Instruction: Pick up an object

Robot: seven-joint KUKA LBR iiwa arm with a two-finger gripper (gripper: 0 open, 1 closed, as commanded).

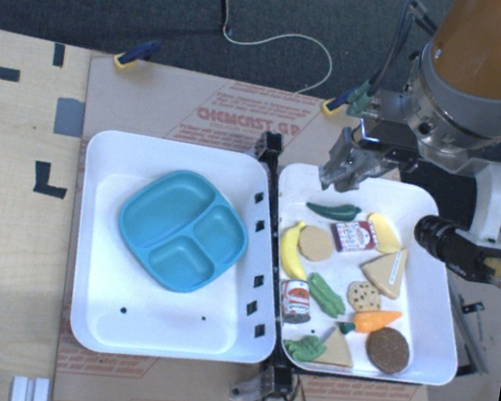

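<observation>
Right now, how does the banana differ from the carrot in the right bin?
The banana is yellow and curved; the carrot is orange, straight and tapered. The banana lies at the bin's left side, running roughly top to bottom in the picture; the carrot lies lower and more central, running left to right. The banana looks longer. Both are toy foods lying flat in the right bin, apart from the hand.

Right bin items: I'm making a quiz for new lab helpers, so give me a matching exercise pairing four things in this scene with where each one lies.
Things:
1. blue plate
2. banana
3. carrot
4. gripper

Places:
A. along the right bin's left side
B. above the right bin's far edge
C. in the left bin
D. beside the brown round cookie

Pairs: 1-C, 2-A, 3-D, 4-B
</observation>
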